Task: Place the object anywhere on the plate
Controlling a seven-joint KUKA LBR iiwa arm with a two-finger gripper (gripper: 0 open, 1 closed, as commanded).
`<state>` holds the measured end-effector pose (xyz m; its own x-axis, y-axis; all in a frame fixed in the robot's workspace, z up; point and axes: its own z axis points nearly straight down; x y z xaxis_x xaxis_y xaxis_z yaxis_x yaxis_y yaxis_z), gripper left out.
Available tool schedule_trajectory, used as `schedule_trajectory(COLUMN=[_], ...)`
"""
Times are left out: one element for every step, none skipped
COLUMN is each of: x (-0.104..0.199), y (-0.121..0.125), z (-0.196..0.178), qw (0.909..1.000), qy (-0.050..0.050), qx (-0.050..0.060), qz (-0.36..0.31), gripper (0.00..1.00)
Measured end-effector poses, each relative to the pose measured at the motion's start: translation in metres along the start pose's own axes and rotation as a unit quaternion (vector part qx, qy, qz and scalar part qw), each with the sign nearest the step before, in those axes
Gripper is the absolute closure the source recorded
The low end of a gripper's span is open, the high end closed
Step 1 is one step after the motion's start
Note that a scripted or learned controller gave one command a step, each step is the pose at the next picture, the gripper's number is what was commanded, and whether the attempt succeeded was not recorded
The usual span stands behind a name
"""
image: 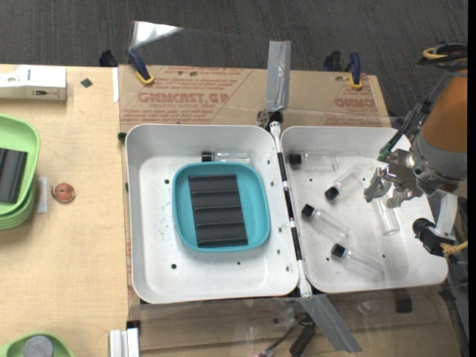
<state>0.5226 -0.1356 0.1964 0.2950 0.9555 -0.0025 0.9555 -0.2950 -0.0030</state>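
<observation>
A teal square plate (222, 206) with a black ridged insert lies in the left bin (149, 222). Several clear vials with black caps lie loose in the right bin (416, 274): one near the back left (309, 160), one in the middle (341, 184), one by the divider (321, 219) and one toward the front (355, 259). Another clear vial (224, 156) lies in the left bin just behind the plate. My gripper (378, 188) hangs low over the right bin's right half, directly above a further clear vial (387, 219). Nothing is visibly in its grasp.
The arm's orange band (450, 117) and grey wrist cover the right bin's far right side. A cardboard sheet (245, 91) lies behind both bins. On the bench at left stand a green tray (18, 173) and a small white box (33, 82).
</observation>
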Motion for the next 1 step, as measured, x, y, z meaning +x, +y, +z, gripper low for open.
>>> schedule_trajectory(x=[0.0391], y=[-0.0448], z=[-0.0028], qw=[0.9985], qy=[0.0], qx=[0.0], qz=[-0.054], gripper=[1.0])
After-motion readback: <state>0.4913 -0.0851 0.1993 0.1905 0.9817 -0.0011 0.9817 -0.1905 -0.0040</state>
